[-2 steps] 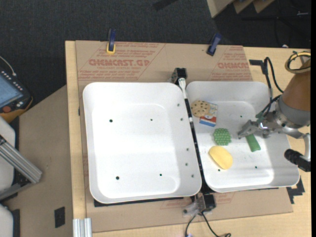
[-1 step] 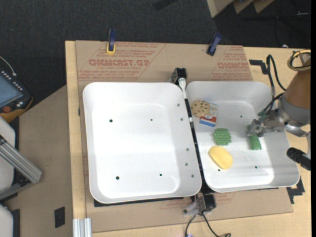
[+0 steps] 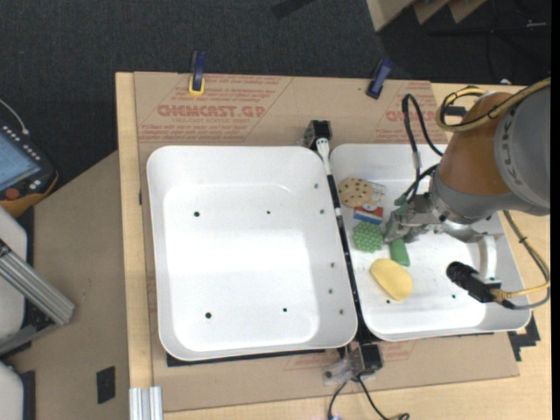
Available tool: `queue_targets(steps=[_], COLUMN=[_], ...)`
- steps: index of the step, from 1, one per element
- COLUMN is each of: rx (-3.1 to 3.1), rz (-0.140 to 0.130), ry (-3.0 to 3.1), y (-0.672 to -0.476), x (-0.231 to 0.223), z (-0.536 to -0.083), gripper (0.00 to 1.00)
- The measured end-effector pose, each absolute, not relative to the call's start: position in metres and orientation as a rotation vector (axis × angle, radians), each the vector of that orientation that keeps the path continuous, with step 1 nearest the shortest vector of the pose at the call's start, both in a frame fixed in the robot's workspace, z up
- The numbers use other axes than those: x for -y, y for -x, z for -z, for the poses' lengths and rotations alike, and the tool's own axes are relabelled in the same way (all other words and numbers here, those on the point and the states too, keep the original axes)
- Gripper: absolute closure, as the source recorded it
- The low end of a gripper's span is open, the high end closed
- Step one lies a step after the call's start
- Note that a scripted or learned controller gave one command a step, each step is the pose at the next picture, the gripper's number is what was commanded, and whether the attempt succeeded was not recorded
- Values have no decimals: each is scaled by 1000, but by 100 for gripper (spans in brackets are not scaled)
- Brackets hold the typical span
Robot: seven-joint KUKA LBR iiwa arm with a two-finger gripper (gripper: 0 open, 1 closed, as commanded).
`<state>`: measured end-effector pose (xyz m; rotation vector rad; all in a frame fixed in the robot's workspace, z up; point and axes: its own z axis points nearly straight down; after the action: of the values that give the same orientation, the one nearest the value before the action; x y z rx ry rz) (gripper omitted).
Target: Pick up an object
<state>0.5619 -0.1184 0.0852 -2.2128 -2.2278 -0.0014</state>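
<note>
Here the jaws [image 3: 401,233] sit low in the right bin [image 3: 437,322] (open or closed, I cannot tell), over a green object [image 3: 400,253]. A yellow object [image 3: 391,279] lies just beside it

The grey KUKA arm with its orange band [image 3: 472,151] reaches in from the right, its bulky wrist bent down and leftward. The two-finger gripper [image 3: 401,227] points low at the end of that wrist, metal parts crowded together under the arm's shadow. A black cable loops over the orange section and trails off behind the wrist.
</note>
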Motion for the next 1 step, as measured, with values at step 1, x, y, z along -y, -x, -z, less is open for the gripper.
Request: queue_targets(steps=[1], rx=[2241], rz=[18], ry=[2221], y=[-663], x=[59], z=[-192], gripper=[100])
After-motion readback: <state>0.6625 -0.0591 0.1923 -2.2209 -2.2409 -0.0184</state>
